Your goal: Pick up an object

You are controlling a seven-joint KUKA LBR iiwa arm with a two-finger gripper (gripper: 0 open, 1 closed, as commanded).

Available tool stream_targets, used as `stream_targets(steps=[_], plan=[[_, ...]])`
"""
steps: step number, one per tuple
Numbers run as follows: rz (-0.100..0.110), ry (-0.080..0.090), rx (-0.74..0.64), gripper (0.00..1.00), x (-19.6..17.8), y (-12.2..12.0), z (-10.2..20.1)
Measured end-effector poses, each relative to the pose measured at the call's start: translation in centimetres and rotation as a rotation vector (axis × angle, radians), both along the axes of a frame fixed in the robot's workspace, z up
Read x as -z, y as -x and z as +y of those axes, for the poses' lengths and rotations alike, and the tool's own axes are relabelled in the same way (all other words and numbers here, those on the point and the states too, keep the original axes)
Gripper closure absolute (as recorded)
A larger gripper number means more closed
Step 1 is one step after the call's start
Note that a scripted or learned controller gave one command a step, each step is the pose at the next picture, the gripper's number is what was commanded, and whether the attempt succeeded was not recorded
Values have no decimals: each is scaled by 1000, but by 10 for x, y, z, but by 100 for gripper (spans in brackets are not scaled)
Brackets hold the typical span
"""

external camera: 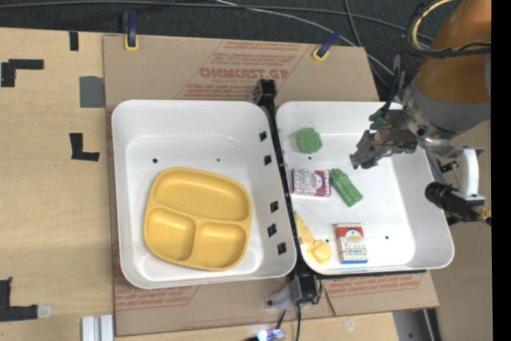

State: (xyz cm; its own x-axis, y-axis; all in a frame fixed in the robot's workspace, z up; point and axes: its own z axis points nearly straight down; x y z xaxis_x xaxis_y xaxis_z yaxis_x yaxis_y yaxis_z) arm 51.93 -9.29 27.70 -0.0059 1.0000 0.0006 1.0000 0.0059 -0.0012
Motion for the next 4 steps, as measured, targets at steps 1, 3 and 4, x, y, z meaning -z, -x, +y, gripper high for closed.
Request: stream_targets(steps=[1, 3, 4], plan=[[0, 1, 1, 100, 2, -15, 43], [-1, 1, 1, 100, 5, -41, 138], [2, 1, 0, 100, 26, -48, 193]])
